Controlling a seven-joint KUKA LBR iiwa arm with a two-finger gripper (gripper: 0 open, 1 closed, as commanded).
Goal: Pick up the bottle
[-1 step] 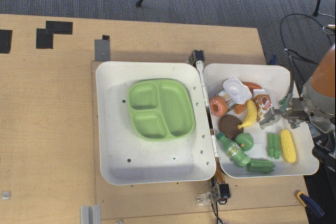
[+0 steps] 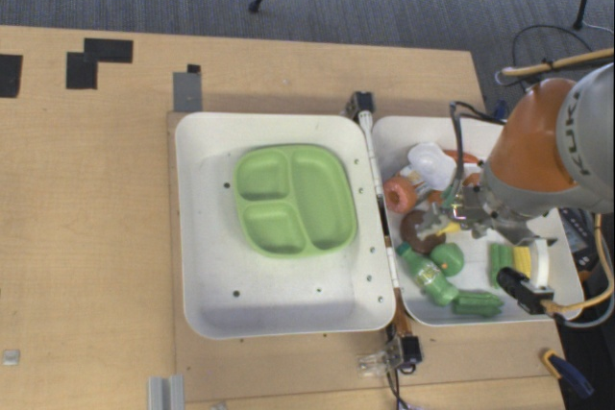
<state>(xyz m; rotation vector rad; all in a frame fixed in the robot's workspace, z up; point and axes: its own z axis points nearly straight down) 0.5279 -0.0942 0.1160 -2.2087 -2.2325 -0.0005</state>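
over on the right, the grey arm with its orange band (image 2: 533, 144) reaches in above the right white bin (image 2: 423, 310), and the gripper (image 2: 452, 211) sits low among the clutter near the bin's middle. whether it is spread, pressed together or pinching something cannot be told; the wrist hides that part.

the green bottle (image 2: 429, 274) lies on its side in the near part of that bin, tilted, just below and a little to the left of the gripper, next to a round green toy (image 2: 448, 256). nothing of it is seen between the gripper's parts. a dark green piece (image 2: 478, 304) lies near the front wall, close to the bottle's lower end. a pinkish-red round item (image 2: 399, 195) rests near the bin's left wall, a white rounded object (image 2: 430, 164) lies beyond it, and a brown round item (image 2: 417, 228) sits just beside the gripper.

the left white bin (image 2: 207, 302) holds a light green divided plate (image 2: 293, 199) with three compartments, lying flat near its middle, well apart from the arm.
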